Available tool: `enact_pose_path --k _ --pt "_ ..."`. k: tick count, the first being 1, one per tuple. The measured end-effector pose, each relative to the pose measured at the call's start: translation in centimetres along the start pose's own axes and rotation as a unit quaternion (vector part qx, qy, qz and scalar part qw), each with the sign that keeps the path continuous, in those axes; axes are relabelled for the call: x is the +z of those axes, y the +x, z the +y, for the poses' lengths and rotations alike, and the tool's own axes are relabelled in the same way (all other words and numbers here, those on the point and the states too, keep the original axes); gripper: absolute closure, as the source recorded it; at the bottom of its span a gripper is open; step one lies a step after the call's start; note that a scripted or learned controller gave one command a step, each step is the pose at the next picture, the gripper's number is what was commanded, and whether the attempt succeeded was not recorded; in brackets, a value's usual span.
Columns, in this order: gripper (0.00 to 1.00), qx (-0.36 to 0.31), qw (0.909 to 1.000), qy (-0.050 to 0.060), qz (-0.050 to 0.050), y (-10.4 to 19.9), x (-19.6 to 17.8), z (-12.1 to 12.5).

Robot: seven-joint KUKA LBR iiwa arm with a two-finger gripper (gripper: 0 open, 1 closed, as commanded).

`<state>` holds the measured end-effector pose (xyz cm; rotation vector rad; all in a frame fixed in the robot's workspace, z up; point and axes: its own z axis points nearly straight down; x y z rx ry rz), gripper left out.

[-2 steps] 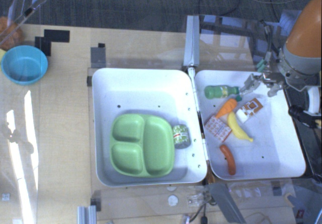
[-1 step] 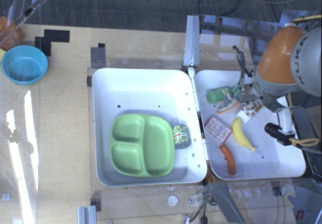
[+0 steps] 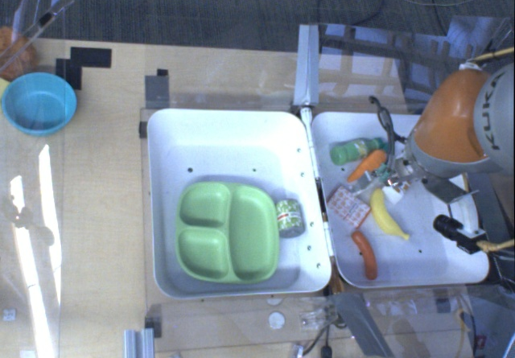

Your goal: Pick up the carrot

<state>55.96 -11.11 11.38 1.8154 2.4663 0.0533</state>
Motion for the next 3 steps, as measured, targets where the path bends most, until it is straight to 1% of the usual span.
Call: enact_pose_path --k 1,2,3 --pt "0.0 0.109 0.9934 0.035 0.016 -2.7 3.2 6.2" --pt "1.0 0.106 0.9938 0.032 0.015 -2.7 1.9 6.5" --pt "1.0 0.137 0.9898 0.035 0.015 -1.5 -6.1 11.6"
